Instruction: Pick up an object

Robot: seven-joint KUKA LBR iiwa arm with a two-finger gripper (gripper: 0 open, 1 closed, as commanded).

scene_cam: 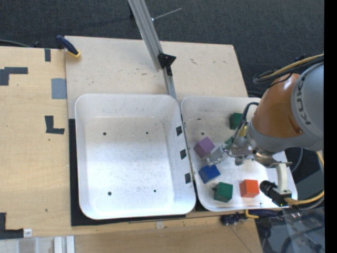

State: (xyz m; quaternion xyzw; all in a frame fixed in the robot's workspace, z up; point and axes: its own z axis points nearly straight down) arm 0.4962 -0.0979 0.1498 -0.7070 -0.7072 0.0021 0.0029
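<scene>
Purple block (204,146) sits tilted near the middle of the right bin (210,105), and the gripper (217,153) is right at its lower right edge, touching or nearly so; can't tell whether the tool is released or clenched, and no block is visibly grasped. Blue block (209,173) lies just below the purple one, close to the gripper tip. Green block (223,192) is at the bin's front, orange block (249,188) just beside it to the right, the two apart by a small gap. A second, darker green block (236,120) sits toward the back of the bin, partly hidden by the arm (281,115). Arm comes in from the right, orange band over the bin's right side, grey wrist hardware covering part of the bin floor. Left bin (129,152) sits edge to edge with the right one, white floor speckled with dark scuffs and a few small dark holes. Both bins rest on a pale tan board (126,62), scuffed, with a black mat edge showing under the left bin. A metal rail (147,28) slants down from the top to the seam between the bins. Left of the board is a lighter wooden surface (29,141) with grey and black tape marks. A blue and yellow clamp (68,46) is at the board's back left corner. Dark carpet floor (237,15) behind.
</scene>
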